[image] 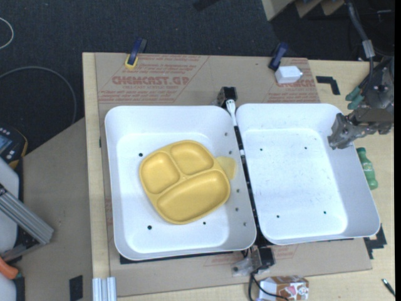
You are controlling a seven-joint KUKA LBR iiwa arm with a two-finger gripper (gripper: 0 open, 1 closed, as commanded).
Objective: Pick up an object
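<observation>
While we look down at a slant on the worktop (pixel 188 80), we see the yellow divided plate (pixel 184 180) lying flat inside the left bin (pixel 122 127), its underside on the bin floor. It is a rounded, glossy piece with three hollows: two smaller ones on the far side and one long one on the near side. A small pale yellow scrap (pixel 227 166) shows just beside the plate's right edge, touching or nearly touching it; we cannot tell which. The plate sits a little toward the right wall of the left bin, near the seam where that bin meets the right bin (pixel 301 115).

Across that seam, well apart from the plate, we find the arm reaching in over the far right rim of the right bin. Its pincer (pixel 341 135) hangs at that bin's upper right corner, a grey blocky head pointing down and toward the plate's side. We see nothing between its tips, and we cannot tell whether it is spread or closed. A green object (pixel 367 167) lies just outside the right bin's right rim, below the pincer.
</observation>
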